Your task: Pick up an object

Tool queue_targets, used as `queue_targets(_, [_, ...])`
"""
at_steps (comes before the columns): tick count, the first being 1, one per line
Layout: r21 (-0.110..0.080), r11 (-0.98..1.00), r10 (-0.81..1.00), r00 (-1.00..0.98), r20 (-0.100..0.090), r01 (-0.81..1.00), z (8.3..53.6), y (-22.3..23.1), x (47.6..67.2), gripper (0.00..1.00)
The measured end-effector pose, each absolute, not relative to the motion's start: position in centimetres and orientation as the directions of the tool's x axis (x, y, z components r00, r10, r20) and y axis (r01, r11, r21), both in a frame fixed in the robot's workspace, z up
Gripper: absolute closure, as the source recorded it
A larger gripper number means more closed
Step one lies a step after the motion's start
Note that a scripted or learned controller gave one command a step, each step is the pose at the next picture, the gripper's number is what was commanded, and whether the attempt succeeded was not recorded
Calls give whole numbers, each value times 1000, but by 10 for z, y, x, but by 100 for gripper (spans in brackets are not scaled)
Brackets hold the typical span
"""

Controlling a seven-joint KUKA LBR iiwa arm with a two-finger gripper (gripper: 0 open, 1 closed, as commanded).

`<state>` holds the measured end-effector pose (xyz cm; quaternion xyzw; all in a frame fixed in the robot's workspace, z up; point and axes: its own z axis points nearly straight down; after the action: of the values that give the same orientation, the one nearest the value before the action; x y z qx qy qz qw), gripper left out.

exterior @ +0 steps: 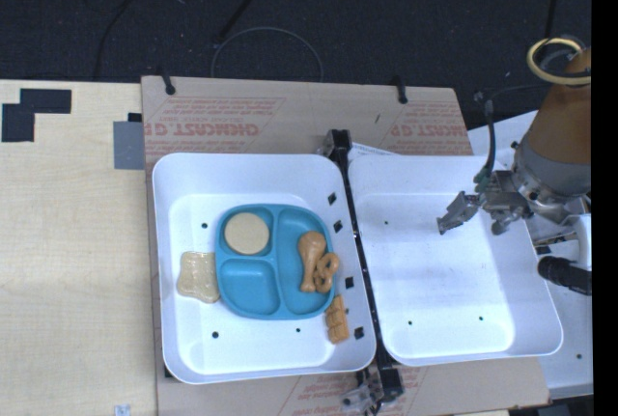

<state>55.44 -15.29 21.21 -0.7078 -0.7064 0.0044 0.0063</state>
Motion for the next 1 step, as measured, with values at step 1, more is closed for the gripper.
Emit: queue_targets(1, [-2, 0, 1000, 0, 0, 1000, 219, -153, 557, 0])
